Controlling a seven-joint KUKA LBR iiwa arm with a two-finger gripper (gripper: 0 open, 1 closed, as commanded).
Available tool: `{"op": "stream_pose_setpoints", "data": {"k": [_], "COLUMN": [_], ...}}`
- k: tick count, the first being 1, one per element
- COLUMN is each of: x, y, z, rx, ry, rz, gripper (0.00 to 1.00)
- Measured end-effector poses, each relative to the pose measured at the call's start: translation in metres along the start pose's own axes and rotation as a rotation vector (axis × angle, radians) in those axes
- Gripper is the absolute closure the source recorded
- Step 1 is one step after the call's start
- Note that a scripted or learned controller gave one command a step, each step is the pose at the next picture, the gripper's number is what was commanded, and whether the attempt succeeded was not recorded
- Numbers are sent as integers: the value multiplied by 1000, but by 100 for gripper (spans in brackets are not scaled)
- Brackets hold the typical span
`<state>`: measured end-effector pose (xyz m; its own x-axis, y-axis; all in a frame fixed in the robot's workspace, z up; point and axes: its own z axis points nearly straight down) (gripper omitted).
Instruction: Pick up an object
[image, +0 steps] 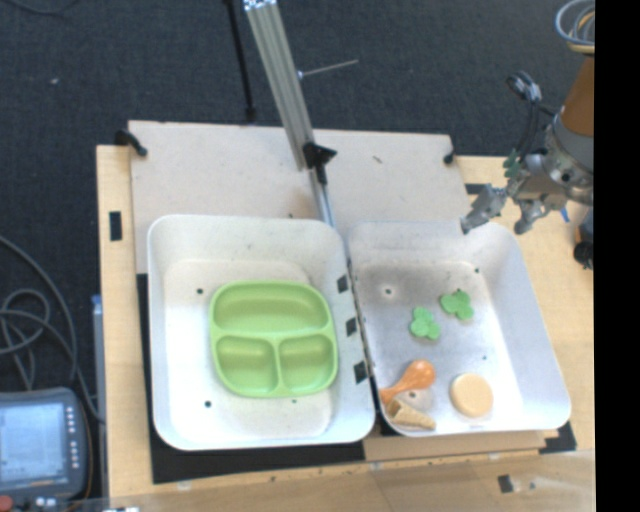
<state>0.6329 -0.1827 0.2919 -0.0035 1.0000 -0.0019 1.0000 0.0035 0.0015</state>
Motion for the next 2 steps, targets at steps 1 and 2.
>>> {"op": "stream_pose_setpoints", "data": {"k": [1, 2], "x": [0, -8], "y": [0, 2], "z": [0, 61], "rx": [1, 6], "ry": [-1, 0], "rz": [-1, 3], "gripper": [0, 0]}}
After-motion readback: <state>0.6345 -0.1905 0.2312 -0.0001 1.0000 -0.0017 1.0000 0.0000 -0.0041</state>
